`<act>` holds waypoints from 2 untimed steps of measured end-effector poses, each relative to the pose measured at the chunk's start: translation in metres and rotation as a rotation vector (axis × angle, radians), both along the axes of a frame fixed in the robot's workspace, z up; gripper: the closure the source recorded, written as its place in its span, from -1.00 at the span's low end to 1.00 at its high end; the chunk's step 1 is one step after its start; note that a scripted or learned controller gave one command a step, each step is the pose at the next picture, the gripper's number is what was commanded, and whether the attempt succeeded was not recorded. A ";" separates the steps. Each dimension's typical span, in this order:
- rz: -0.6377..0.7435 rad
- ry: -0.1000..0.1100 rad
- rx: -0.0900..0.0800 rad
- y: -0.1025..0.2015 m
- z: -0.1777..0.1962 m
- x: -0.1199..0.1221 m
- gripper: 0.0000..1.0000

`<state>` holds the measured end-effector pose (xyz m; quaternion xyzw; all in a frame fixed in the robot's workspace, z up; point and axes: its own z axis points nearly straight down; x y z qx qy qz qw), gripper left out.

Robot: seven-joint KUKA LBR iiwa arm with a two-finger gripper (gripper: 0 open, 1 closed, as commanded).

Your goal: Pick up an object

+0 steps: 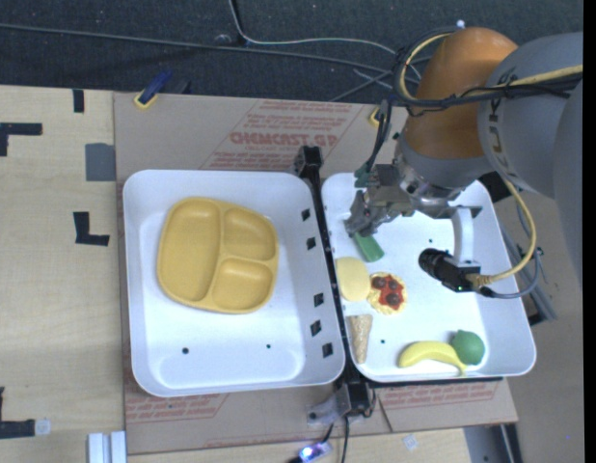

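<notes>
The arm point(491, 104) hangs over the right bin point(501, 340). Its fingers point(361, 222) touch a small green piece point(368, 249) near the bin's left wall, whose long axis slants down-right. I cannot tell their state.

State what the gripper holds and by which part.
Cannot be told: the gripper sits right at the small green object's upper end, the contact hidden.
</notes>
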<state>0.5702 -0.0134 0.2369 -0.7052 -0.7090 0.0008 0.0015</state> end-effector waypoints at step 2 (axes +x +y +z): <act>0.001 -0.002 0.000 0.105 -0.004 -0.029 1.00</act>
